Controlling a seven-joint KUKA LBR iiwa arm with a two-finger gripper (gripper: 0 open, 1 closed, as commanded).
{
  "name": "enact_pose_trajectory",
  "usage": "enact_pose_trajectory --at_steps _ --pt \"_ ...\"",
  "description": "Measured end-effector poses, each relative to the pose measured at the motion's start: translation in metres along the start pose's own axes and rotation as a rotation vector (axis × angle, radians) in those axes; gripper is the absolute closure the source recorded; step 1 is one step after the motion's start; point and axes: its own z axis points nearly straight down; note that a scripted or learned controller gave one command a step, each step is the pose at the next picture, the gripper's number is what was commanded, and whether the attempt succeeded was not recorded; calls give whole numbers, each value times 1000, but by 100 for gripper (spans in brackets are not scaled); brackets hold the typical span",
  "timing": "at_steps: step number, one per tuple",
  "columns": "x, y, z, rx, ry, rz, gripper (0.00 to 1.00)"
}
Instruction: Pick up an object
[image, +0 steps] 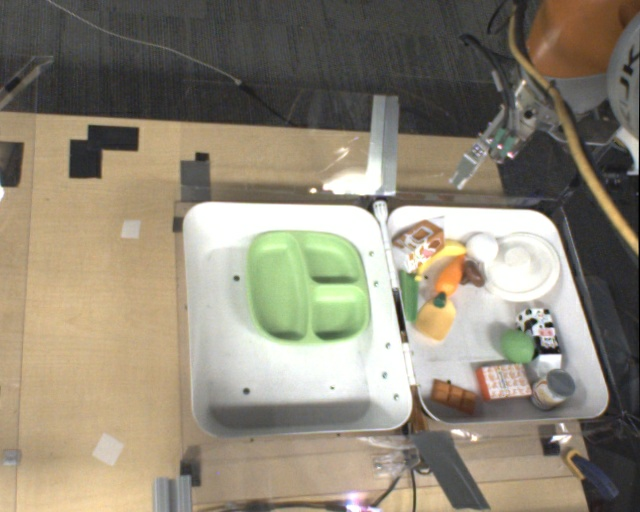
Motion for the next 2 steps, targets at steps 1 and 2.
enact_pose_trajectory --at_steps 1,2 --pt "-4 -47 39 2 4 -393 100" --pt "-6 -164 51 2 3 -805 100"
